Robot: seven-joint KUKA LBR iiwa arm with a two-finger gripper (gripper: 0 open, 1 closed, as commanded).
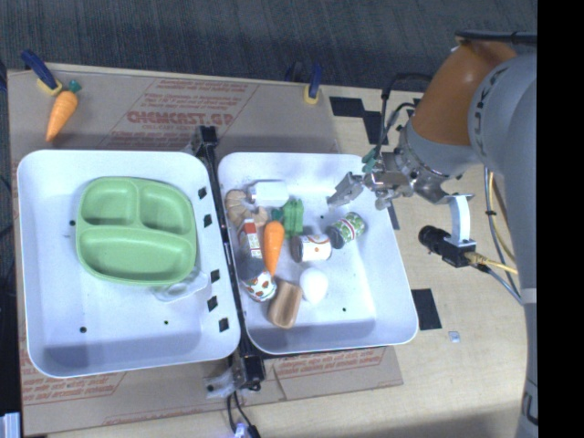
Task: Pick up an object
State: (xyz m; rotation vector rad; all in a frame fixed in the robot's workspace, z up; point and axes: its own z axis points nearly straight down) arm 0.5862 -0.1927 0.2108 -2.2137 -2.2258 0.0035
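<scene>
The right bin (383, 313) holds a pile of small toys: an orange carrot (273, 245), a green piece (292, 215), a white block (270, 192), a white egg (314, 286), a tan bread-like piece (285, 303), a small can with a red label (315, 248) and a green-striped can (348, 228). My gripper (351, 190) hangs over the bin's upper right part, just above the green-striped can. Its fingers (344, 188) stand apart with nothing between them.
The left bin (46, 327) carries a green divided plate (139, 229). A second toy carrot (61, 110) lies on the cardboard beyond the left bin. The grey arm with its orange band (461, 89) comes in from the right, with cables beside it.
</scene>
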